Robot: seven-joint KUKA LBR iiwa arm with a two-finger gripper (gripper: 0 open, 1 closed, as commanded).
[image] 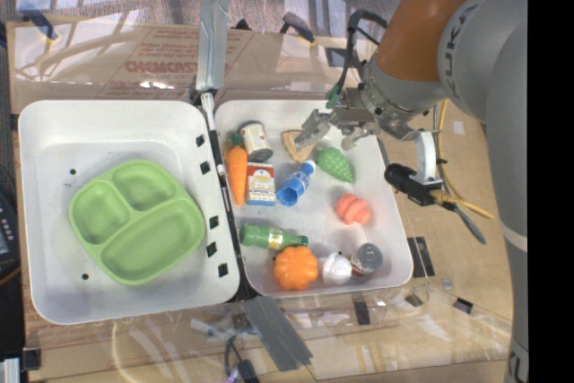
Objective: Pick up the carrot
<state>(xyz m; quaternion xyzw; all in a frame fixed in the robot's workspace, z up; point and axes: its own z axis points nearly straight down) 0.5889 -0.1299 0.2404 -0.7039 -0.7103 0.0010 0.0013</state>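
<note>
The plate [137, 220] is sitting in the left bin [36, 193], well apart from the work. In the right bin [399, 238], the carrot [237, 174] is lying at the far left, just beside the divider wall, its long axis running from 12 to 6 o'clock with the green top at the 12 end and the tip pointing toward 6. A small can [255, 139] is crowding it at 1 o'clock, and a carton [261, 186] is lying just beside it at 3 o'clock, so the free side for a finger looks narrow.

From the end effector [330, 128], the carrot is lying at about 8 o'clock, with a blue bottle [296, 184] and a flat tan piece [295, 143] between them. The end effector is hovering over the upper middle of the right bin, just beside a green cone [334, 164], with its fingers spread apart and nothing between them.

The arm [448, 31] is reaching in from 3 o'clock, its wrist bending down toward the bin. The coming move is likely calling for a shift toward 8 o'clock, with the fingers closing across the carrot's short axis.
</note>
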